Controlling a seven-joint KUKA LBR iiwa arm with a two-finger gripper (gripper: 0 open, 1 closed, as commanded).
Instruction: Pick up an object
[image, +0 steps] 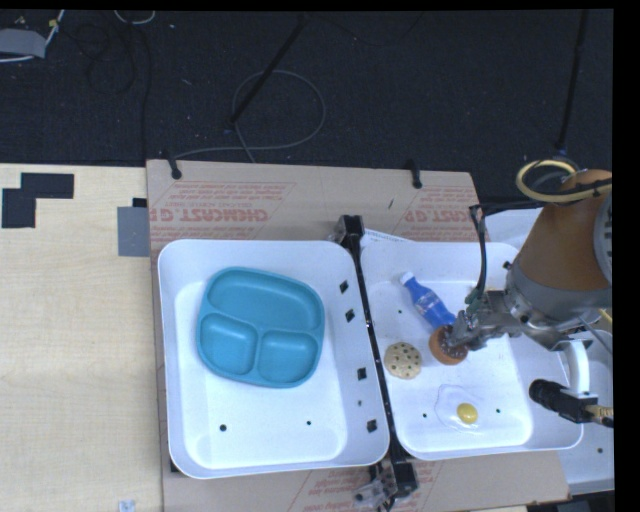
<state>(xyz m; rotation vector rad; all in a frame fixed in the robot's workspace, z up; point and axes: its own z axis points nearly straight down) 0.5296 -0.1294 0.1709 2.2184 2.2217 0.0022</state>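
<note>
The left white bin (190, 440) holds a blue divided plate (260, 326). The right white bin (500, 425) holds a blue bottle (427, 300), cookie (403, 360), fried egg (463, 411) and brown disc (443, 349). The gripper (466, 333) sits over the disc; I cannot tell its state.

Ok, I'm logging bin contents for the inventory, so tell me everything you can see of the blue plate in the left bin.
The blue plate is a rounded, light blue tray that looks like smooth plastic, split into three compartments: one long one at the back and two smaller ones at the front. It lies flat and right side up in the left bin, toward its back left, and nothing lies in it. Only the bin floor touches it.
</note>
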